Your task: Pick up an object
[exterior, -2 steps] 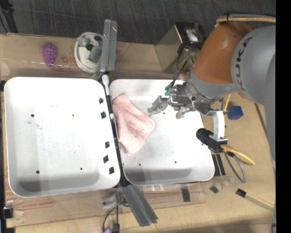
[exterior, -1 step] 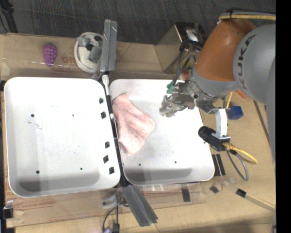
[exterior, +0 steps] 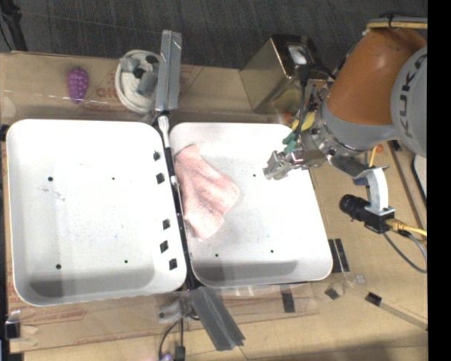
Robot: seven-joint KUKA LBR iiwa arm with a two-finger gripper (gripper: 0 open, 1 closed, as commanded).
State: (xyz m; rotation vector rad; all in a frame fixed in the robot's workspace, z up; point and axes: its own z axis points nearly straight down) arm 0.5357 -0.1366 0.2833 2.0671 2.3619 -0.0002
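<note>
Claw [exterior: 276,168] poised over right bin [exterior: 301,232]; finger state cannot be told.
Cloth [exterior: 204,190] is seen crumpled at the bin's left side, apart from the claw. A raised fold is best targeted, pinched centrally.

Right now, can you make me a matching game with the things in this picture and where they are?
Things:
1. pink cloth
2. purple toy
3. gripper
4. coiled white cable

Places:
A. above the right bin, near its far right side
B. on the bench behind the left bin, at the far left
C. in the right bin, by the divider
D. on the bench next to the grey post

Pairs: 1-C, 2-B, 3-A, 4-D
</note>
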